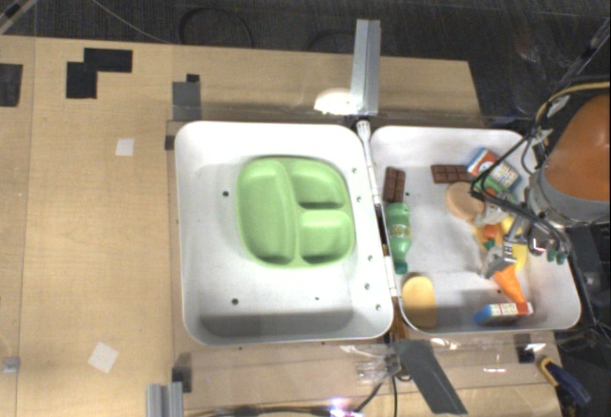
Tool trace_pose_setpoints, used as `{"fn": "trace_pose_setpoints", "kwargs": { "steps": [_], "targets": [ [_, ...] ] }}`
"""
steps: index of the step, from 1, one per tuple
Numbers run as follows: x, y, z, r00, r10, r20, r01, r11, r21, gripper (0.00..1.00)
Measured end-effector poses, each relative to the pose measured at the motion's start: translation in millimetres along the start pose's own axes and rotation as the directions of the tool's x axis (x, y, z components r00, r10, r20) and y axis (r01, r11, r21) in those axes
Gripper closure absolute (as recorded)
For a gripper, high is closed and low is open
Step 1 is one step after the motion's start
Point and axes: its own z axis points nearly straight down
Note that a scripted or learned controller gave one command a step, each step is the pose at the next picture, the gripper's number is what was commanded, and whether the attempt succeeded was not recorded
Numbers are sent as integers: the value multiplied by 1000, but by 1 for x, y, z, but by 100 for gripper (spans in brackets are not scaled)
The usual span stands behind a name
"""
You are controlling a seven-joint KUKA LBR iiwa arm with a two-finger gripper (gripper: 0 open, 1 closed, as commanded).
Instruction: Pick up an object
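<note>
The arm (580, 157) reaches in from the right edge of the frame, its orange band hanging over the right-hand bin (449, 322), and the end effector (503, 248) sits low among a cluster of small things at the right side of that bin. Whether it is wide, narrow or closed on anything cannot be told: cables and wrist parts clutter the spot, and the tips blur into the items beneath. Just around it lie an orange carrot-shaped piece (513, 284), a small blue and white box (503, 312) near the bin's lower right corner, and a colourful packet (485, 163) toward the upper right. Further left in the same bin rest a tan round disc (461, 203), a brown chocolate bar (447, 174), a second brown bar (393, 183) against the divider, a green bottle (397, 232) below it, and a yellow rounded object (418, 291) at the lower left corner. The left-hand bin (205, 310) carries a green divided tray (293, 211) in its middle. Both bins stand on the wooden desk (86, 243). Judged from this, the pick is at the descent or grasp stage at most: nothing is visibly lifted clear of the bin floor, and every object appears to rest in place. What remains is a secure grip on one item, likeliest the carrot-shaped piece or a neighbour, and then the lift.
</note>
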Motion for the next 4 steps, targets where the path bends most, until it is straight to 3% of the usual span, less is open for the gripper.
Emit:
{"fn": "trace_pose_setpoints", "kwargs": {
  "steps": [1,2,3,4],
  "targets": [
    [39,-8,5,993,114,12,-114,994,0,0],
    [39,17,5,989,145,9,-145,989,0,0],
    [34,17,-9,990,137,26,-137,991,0,100],
    [34,18,-8,990,136,25,-136,991,0,0]
  ]
}}
